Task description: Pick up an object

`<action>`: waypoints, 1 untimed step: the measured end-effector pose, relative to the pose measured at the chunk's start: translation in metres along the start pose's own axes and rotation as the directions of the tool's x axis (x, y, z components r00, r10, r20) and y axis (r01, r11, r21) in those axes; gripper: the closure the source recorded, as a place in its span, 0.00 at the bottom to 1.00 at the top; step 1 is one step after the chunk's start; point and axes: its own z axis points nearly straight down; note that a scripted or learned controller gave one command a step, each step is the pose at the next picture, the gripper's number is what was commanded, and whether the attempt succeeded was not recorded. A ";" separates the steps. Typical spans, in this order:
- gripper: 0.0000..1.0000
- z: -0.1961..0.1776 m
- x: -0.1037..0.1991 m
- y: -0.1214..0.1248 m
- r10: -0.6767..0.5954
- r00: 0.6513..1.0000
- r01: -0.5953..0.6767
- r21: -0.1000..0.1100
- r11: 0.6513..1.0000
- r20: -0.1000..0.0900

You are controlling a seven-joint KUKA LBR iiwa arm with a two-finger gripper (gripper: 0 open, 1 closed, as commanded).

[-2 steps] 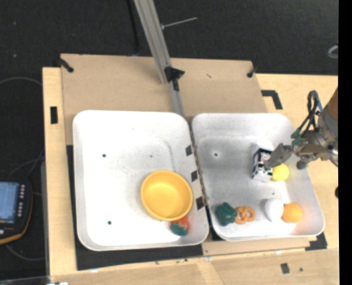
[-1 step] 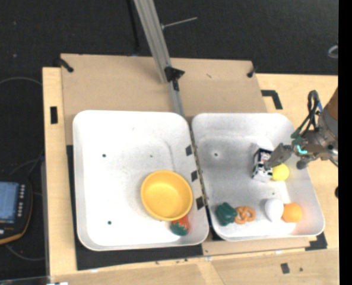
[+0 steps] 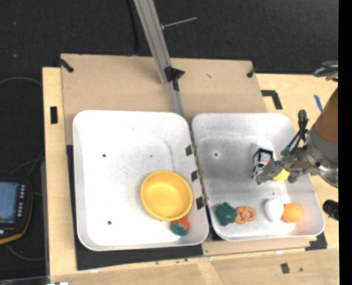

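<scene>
My gripper (image 3: 263, 168) is low in the right bin (image 3: 235, 126), near its middle right, and the arm (image 3: 321, 141) comes in from the right edge. Partly hidden behind the gripper, a small yellow object (image 3: 281, 175) touches it or lies just beside it. Along that bin's front edge lie a green object (image 3: 225, 214), a brown pretzel (image 3: 244, 214), a white egg-shaped object (image 3: 273, 209) and an orange ball (image 3: 292, 212). In the left bin (image 3: 116, 141), a yellow bowl (image 3: 167, 195) sits at the front right, with a red and green object (image 3: 180, 225) just in front of it.
A grey metal pole (image 3: 155, 37) slants from the top down to the gap between the bins. The bins rest on a brown board (image 3: 158, 82). A handheld pendant (image 3: 6, 209) lies off the bench at the left.
</scene>
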 end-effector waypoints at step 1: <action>0.00 0.045 0.005 0.004 0.001 1.000 -0.001 -0.001 1.000 0.000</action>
